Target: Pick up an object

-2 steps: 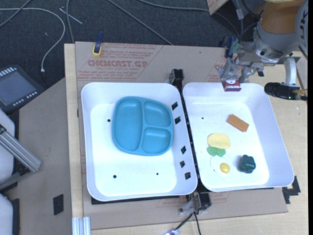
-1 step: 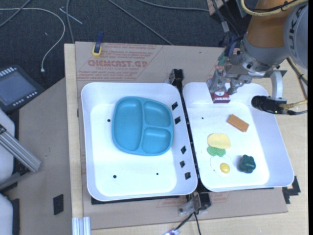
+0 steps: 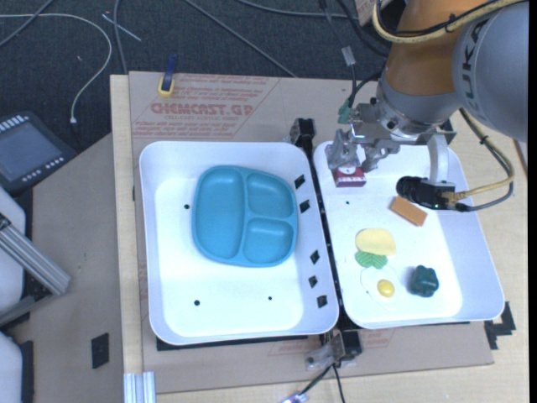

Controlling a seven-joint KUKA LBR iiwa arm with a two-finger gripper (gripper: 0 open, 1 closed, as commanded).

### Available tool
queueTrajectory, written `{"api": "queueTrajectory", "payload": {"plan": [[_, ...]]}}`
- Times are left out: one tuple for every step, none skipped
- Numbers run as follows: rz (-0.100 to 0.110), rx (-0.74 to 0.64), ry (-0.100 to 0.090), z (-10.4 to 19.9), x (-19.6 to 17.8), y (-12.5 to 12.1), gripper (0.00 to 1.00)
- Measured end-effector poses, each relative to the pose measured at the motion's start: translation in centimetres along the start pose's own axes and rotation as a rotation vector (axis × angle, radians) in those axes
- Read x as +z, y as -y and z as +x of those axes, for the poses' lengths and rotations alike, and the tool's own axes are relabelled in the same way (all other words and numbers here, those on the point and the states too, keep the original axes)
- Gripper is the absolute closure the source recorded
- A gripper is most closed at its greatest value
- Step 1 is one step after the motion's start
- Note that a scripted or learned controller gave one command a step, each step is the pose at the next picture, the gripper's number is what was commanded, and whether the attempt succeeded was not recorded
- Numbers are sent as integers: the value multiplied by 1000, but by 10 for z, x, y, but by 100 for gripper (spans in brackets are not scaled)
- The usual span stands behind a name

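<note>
Green toy [image 3: 424,281] near right bin [image 3: 419,319] front rim; gripper [image 3: 348,166] fingers narrowly pinch red block [image 3: 350,177]

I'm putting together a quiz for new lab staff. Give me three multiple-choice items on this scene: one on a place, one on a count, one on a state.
1. The claw is over: A the left bin; B the right bin; C the bare bench.
2. The blue plate has how many compartments? A two; B three; C five.
3. The plate lies: A hollows up; B upside down; C on its edge.

Key: 1 B, the claw hangs over the far end of the right bin. 2 B, one large hollow and two smaller ones show. 3 A, its hollows and dividing ridges face the camera.
</note>
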State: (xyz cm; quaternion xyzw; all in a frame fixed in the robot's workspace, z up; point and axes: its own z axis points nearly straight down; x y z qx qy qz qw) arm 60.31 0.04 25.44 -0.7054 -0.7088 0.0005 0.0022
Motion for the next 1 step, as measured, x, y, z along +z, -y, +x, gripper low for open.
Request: {"api": "queueTrajectory", "payload": {"plan": [[2, 0, 0, 51, 11, 34, 100]]}}
